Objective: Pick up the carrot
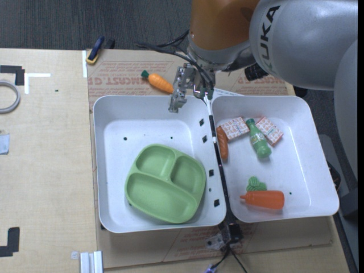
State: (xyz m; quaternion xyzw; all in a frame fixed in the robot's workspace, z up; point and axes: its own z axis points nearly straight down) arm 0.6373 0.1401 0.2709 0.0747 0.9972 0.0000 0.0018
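A large orange carrot (264, 199) with a green leafy top lies near the front of the right bin (310, 152). A smaller orange carrot (158, 82) with a green end rests on the cardboard just behind the left bin (108, 152). My gripper (192, 95) hangs over the back rims where the two bins meet, right of the small carrot and far from the large one. It is open, with nothing between its fingers (177, 98).
A green divided plate (166, 182) fills the left bin's front. The right bin also holds a green bottle (259, 140), two red-checkered packets (234, 128) and a brown sausage (222, 143) against the divider. A blue-yellow tool (95, 49) lies at the back.
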